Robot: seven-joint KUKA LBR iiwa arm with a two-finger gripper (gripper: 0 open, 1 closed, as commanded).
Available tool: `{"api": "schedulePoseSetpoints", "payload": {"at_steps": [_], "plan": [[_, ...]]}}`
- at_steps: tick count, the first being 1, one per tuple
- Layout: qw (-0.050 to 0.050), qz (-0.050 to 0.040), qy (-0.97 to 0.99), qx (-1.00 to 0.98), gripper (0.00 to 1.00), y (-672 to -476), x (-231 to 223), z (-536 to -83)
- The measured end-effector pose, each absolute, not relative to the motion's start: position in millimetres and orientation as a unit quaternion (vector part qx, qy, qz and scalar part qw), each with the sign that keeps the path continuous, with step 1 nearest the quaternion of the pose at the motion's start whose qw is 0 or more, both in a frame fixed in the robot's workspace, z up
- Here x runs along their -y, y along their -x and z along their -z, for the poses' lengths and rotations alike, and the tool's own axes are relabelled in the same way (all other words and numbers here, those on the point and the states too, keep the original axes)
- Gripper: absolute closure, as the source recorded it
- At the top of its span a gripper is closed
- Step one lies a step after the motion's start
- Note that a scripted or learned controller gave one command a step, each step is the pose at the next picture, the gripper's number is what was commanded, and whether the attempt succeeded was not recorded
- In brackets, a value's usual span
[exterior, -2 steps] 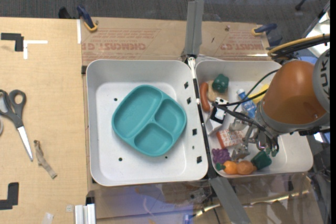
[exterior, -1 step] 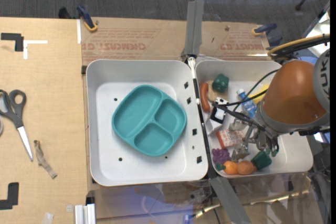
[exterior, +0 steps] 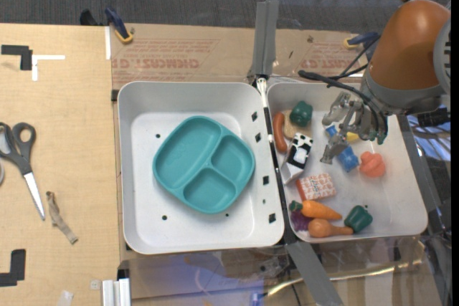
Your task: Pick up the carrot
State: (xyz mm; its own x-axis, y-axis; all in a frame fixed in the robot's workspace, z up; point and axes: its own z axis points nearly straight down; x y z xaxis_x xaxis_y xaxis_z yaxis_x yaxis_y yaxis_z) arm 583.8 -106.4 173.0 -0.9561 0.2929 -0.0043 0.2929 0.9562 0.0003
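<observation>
The carrot point(exterior: 320, 210), orange with a small green top, lies near the front of the right bin point(exterior: 412, 175), pointing right. The gripper point(exterior: 343, 140) hangs over the middle of that bin, behind the carrot and well apart from it. It is open, with nothing between its fingers. A small blue block point(exterior: 348, 159) lies just below the fingertips.
Around the carrot lie a red-and-white box point(exterior: 316, 186), an orange-and-purple toy point(exterior: 326, 228) and a green toy point(exterior: 358, 218). Further back are a peach-coloured toy point(exterior: 372, 165), a green pepper point(exterior: 301, 112), a sausage point(exterior: 279, 130) and a black-and-white toy point(exterior: 301, 148). The left bin point(exterior: 133, 175) holds a teal divided plate point(exterior: 204, 163).
</observation>
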Motion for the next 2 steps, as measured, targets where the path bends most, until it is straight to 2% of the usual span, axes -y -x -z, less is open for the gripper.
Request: {"api": "schedulePoseSetpoints", "payload": {"at_steps": [1, 2], "plan": [[0.000, 0.0002, -0.231, -0.973, 0.00, -536.8, 92, -168], [0.000, 0.0000, -0.337, -0.942, 0.00, -477.9, 94, -115]]}}
